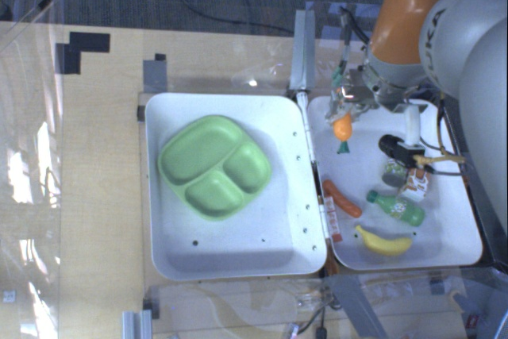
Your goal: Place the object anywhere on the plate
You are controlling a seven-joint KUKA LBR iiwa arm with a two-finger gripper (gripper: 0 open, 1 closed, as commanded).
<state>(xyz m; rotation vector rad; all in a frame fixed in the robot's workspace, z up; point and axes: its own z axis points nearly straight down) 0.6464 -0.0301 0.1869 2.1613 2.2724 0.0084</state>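
Camera view, right bin [468, 246] as landmark. Nearest edge of it: banana [383, 241]. Beyond that, green bottle [397, 208] and red sausage [343, 200]; small can [414, 185] further in. Far end: small orange carrot [342, 128] hanging just under the end effector [347, 102], apparently pinched between its fingers, above the bin floor. Green plate [214, 166] sits in the left bin [163, 250], beside the landmark. Judgement: pickup looks done; carry across and release remain.

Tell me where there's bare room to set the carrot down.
Free: all three wells of the green plate, and the left bin floor along its near wall. Crowded: the right bin, where carrot, sausage, bottle and banana cluster.
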